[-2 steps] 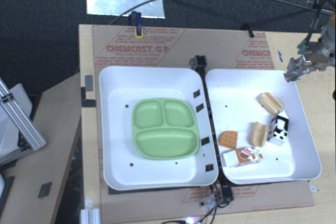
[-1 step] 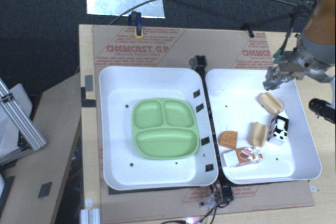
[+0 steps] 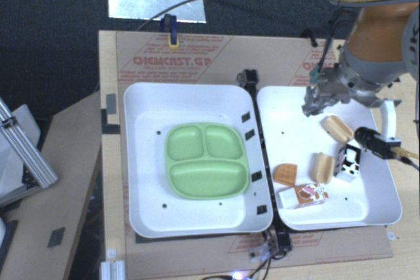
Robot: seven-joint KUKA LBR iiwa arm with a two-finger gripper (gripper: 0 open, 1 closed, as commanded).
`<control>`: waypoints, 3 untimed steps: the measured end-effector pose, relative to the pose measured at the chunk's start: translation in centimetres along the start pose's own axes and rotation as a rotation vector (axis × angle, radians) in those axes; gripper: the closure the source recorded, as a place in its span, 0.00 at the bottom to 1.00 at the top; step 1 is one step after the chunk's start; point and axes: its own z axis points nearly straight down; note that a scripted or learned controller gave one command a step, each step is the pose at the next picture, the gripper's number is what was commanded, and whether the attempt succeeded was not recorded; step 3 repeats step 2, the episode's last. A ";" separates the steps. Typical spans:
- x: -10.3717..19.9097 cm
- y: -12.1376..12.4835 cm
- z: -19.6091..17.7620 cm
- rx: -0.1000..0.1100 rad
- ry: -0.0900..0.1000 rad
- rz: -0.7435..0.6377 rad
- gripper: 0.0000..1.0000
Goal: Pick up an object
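My gripper [image 3: 314, 103] hangs over the far part of the right bin [image 3: 289, 108], above its bare floor. A tan bread-like roll [image 3: 336, 128] lies just to the right of it and nearer to me. A second tan piece [image 3: 321, 167] rests further forward, beside a black-and-white block [image 3: 350, 163]. An orange-brown wedge [image 3: 285, 174] and a white-and-red packet [image 3: 304, 195] lie near the bin's front. I see nothing held in the gripper.
The left bin [image 3: 144, 141] holds a green divided plate [image 3: 206, 160]. A black divider with clips [image 3: 256, 141] runs between the two bins. The arm [image 3: 384, 23] comes in from the upper right.
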 end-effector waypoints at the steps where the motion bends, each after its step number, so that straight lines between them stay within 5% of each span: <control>1: 5.0 -1.3 2.5 0.001 0.001 0.000 1.00; 2: 11.0 -1.9 3.2 0.000 0.001 -0.001 1.00; 3: 11.0 -1.9 3.2 0.000 0.001 -0.001 1.00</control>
